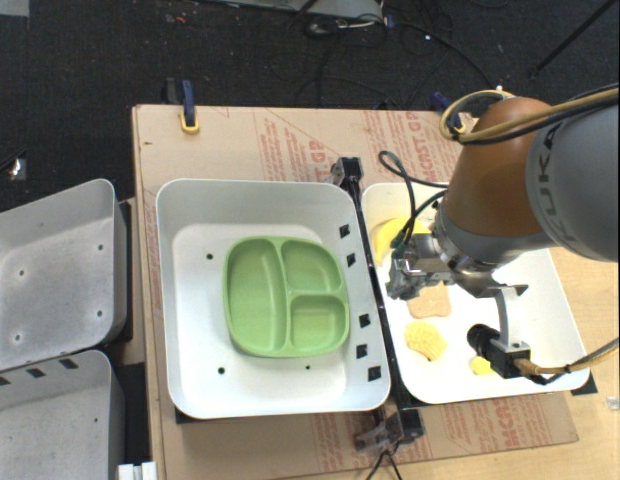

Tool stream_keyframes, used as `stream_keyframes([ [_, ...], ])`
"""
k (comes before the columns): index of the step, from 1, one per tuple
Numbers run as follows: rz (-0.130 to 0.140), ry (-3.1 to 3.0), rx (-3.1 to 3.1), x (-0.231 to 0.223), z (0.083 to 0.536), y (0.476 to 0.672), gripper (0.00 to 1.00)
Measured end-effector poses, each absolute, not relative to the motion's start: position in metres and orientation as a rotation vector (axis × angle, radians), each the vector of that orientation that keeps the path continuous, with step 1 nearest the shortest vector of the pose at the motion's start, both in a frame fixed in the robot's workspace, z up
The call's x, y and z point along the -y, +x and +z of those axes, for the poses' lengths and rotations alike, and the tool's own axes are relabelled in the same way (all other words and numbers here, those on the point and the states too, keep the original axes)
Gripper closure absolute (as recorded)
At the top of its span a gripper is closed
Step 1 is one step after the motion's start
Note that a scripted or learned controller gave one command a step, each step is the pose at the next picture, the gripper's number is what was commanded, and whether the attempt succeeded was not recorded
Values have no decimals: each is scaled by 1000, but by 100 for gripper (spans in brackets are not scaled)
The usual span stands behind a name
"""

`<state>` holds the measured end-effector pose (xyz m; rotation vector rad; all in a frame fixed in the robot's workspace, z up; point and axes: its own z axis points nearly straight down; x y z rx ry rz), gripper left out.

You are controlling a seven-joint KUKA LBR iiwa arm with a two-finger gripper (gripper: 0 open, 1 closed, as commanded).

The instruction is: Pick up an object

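Arm [520, 183]: grey with orange band, closest to the lens, reaching in from the right over the right bin.
Left bin [190, 218]: holds a green divided plate [287, 296], lying flat near its centre.
Right bin [550, 368]: holds a tan piece [430, 306], a yellow lumpy piece [424, 341] just below it, and a yellow item [386, 234] at the upper left.
Gripper [408, 273]: low over the tan piece; grip state cannot be determined.

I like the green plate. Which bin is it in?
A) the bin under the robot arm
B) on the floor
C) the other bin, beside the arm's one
C: the green plate lies in the left bin, away from the arm.
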<state>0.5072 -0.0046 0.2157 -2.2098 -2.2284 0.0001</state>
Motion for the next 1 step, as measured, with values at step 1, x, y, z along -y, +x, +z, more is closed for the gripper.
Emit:
stream_keyframes([
  [1, -1, -2210, 2229, -53, 211, 505, 100],
])
